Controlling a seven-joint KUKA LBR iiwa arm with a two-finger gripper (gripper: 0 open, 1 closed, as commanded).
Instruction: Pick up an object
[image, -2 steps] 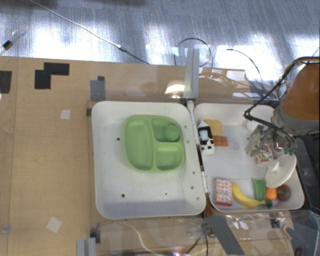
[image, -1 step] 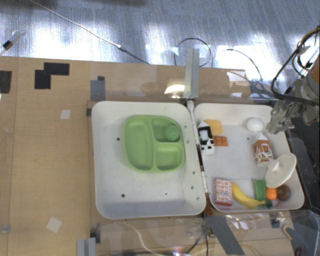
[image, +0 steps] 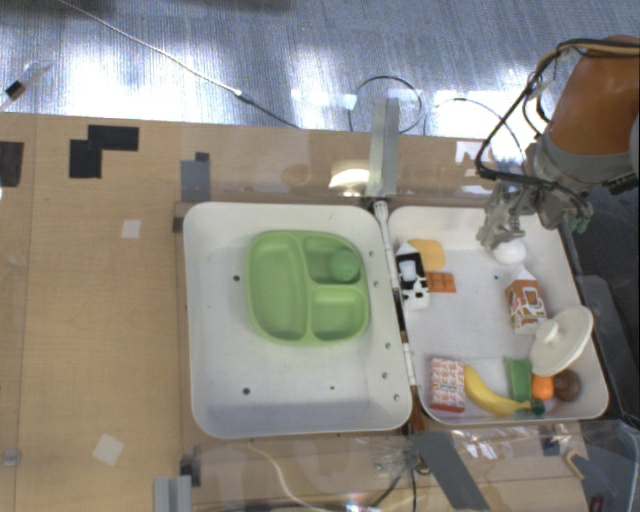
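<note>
Egg-like white object (image: 510, 251) sits just beneath the pincer (image: 500, 234), whose finger state I cannot tell, so it may roll toward the bin wall (image: 565, 245) and escape.

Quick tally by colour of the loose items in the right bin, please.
White: 2, egg, lid
Yellow: 2, cheese, banana
Orange: 2, carrot, waffle
Brown: 2, carton, nut
Green: 1, block
Red: 1, packet
Black-and-white: 1, cow
Total: 11
</note>
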